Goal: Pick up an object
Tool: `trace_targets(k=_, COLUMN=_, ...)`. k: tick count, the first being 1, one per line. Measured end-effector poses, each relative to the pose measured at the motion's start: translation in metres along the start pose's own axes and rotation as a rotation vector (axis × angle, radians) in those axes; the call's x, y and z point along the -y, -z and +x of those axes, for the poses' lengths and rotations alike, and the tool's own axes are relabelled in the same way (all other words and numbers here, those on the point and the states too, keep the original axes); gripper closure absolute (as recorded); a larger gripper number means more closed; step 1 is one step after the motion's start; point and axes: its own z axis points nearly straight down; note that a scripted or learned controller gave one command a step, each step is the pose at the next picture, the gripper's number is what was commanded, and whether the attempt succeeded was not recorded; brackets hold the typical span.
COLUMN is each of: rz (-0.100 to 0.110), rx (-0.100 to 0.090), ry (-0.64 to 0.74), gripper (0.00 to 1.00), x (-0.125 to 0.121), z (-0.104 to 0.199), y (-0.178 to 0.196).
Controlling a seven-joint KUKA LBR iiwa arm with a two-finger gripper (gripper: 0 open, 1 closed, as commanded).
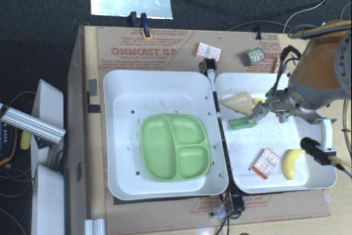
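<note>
The left bin (113, 118) carried a green divided plate (176, 147) near its centre. In the right bin (319, 181), a green marker-like object (240, 124) lay near the left wall, beside a tan card (237, 100) toward the back-left corner. The gripper (257, 113) hung just over the green object; finger state could not be determined. A small carton (265, 163) and a banana (291, 163) lay toward the front edge. Judged step: approach. Next: lower and close on the green object.

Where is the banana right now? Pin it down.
In the camera view, the banana lies in the right-hand bin, near its front right corner. A small red-and-white packet sits just to its left, and the claw is farther back.
</note>
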Motion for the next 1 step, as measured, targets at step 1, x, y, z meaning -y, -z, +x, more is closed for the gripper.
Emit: trace_targets(k=1, rz=0.006, rx=0.001, ry=-0.001, gripper=0.00, x=-0.0233, z=0.0058, y=-0.0881)
